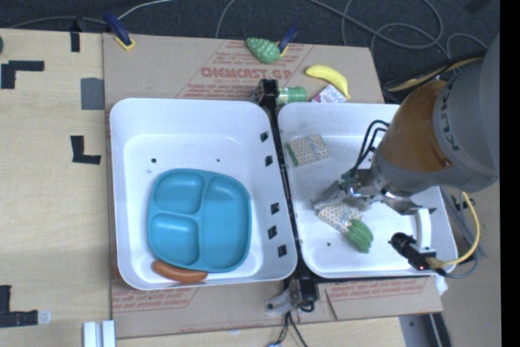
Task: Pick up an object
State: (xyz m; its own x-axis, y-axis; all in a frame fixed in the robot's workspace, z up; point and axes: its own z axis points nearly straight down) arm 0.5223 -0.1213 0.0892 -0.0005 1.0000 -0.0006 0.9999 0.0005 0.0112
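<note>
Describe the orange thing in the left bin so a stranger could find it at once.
Start at the left bin, which holds a blue divided plate. At the plate's near edge, toward the bin's bottom rim, lies an orange hot dog toy. It is the bin's one slim, orange, sausage-shaped piece.

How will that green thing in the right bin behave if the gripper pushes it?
The green object looks rounded and small, so it may roll or slide on the smooth white bin. It seems to touch the patterned packet, which could shift too.
</note>
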